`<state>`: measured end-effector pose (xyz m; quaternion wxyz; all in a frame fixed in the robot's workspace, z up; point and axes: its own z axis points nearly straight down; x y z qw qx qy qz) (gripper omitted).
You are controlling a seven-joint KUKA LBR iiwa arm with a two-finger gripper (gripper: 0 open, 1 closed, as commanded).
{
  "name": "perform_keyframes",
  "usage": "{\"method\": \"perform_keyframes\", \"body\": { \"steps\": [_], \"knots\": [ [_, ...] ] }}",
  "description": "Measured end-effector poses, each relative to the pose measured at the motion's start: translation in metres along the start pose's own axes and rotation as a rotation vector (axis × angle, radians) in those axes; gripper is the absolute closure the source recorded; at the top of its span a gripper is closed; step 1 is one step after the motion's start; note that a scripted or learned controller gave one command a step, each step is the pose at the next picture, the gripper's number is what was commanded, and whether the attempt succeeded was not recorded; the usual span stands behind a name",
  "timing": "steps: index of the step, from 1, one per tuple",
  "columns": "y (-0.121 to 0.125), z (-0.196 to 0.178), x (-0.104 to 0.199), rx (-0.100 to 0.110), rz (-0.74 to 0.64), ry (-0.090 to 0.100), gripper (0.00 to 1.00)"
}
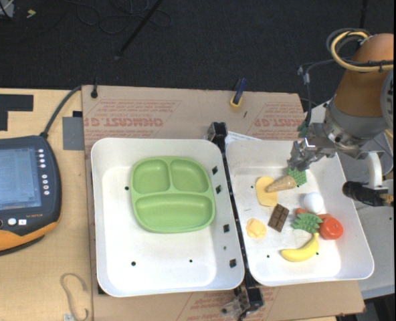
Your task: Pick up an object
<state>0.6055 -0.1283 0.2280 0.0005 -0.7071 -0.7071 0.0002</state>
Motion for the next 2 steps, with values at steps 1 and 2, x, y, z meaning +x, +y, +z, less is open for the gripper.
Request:
{"method": "perform_keyframes", "body": {
  "steps": [1,2],
  "knots": [
    [-0.011,0.008,0.047,0.004,-0.003,0.002,1.00],
    [-0.013,0.016,0.099,0.004,-0.004,0.002,1.00]
  ]
}}
